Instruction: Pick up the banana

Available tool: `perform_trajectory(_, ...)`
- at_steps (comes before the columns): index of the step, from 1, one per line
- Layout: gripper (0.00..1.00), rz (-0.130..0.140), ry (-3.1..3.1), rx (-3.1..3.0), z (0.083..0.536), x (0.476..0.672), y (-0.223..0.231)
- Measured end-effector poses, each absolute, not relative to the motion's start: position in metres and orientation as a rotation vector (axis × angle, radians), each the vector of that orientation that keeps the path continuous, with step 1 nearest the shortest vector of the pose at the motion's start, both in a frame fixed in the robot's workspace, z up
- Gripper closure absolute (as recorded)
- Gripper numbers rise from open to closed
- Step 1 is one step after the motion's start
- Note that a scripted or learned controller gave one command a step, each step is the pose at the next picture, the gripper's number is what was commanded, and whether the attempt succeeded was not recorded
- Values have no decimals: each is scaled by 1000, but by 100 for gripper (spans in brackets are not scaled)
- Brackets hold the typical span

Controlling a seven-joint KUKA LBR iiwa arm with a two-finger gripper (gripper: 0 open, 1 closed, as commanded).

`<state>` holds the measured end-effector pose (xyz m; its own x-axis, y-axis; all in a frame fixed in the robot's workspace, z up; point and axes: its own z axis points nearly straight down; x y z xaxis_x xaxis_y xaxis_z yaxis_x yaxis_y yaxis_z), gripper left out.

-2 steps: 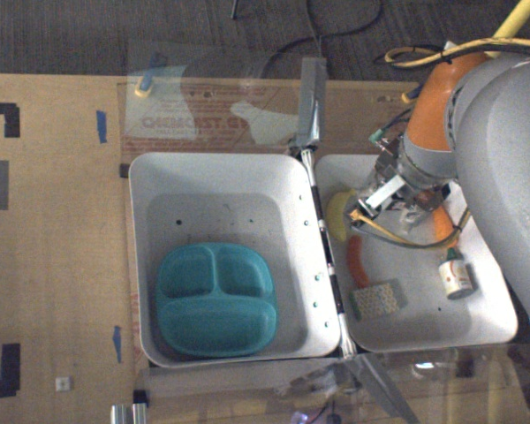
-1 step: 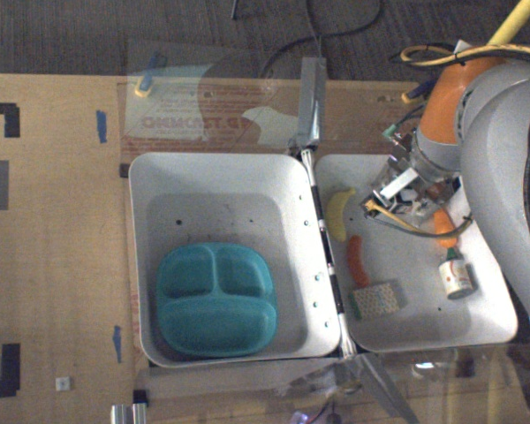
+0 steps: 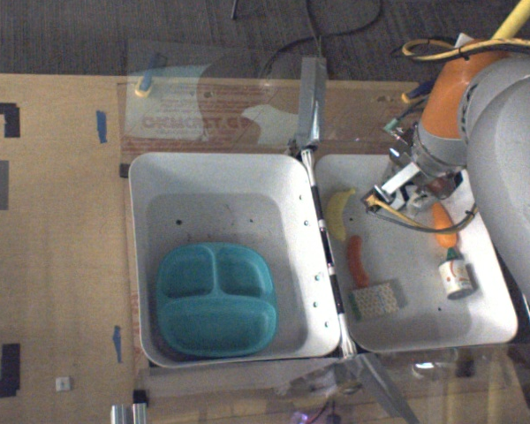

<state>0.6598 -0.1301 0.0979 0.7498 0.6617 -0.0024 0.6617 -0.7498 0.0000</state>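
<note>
The banana (image 3: 340,213), pale yellow-green and curved, lies in the right bin (image 3: 477,329) against its left wall, near the back. My gripper (image 3: 415,198) hangs over the middle back of that bin, to the right of the banana and apart from it. Nothing is seen held in the gripper.
The right bin also holds a red sausage-like piece (image 3: 359,261), a speckled sponge-like block (image 3: 375,300), an orange piece (image 3: 444,220) partly under the wrist, and a small white container (image 3: 457,277). A teal divided plate (image 3: 215,299) lies in the left bin (image 3: 212,179).
</note>
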Motion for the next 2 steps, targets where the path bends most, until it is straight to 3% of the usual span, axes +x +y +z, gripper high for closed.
perform_trajectory(1, 100, -1, 702, 3062, 282, 644, -119)
perform_trajectory(2, 100, -5, 720, 3059, 244, 655, -181)
